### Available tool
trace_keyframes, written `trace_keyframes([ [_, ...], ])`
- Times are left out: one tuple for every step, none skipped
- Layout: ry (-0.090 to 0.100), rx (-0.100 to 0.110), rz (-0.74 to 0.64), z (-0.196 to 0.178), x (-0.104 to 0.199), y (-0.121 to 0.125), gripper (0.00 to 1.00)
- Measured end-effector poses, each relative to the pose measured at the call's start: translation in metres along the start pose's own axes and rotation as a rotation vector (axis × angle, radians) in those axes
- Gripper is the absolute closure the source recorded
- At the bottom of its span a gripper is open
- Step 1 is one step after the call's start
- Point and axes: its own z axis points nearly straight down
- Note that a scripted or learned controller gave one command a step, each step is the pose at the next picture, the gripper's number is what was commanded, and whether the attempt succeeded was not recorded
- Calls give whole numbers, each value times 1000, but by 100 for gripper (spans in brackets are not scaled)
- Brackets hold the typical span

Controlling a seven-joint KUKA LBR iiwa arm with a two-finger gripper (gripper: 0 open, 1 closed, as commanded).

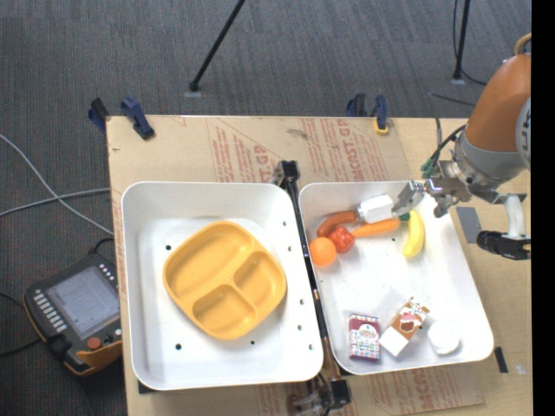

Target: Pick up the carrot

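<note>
The carrot (pixel 375 229) is a slim orange stick lying flat in the far part of the right bin (pixel 473 293), pointing right toward a banana (pixel 414 235). My gripper (pixel 424 199) hovers over the bin's far right corner, just up and right of the carrot's tip and beside the banana's top end. Its two fingers stand open with nothing between them. The grey arm with its orange band (pixel 503 94) comes in from the right edge.
Around the carrot lie a white block (pixel 375 207), a brown sausage (pixel 336 223), a red tomato (pixel 342 240) and an orange (pixel 323 251). Two small boxes (pixel 363 336) (pixel 404 326) and a white lump (pixel 444 340) sit near the front. The left bin holds a yellow divided plate (pixel 225 278).
</note>
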Motion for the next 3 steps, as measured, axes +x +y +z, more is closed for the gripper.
trace_keyframes([
  [2, 7, 1, 82, 22, 7, 0],
  [0, 3, 3, 48, -25, -2, 0],
  [2, 5, 1, 91, 32, 8, 0],
])
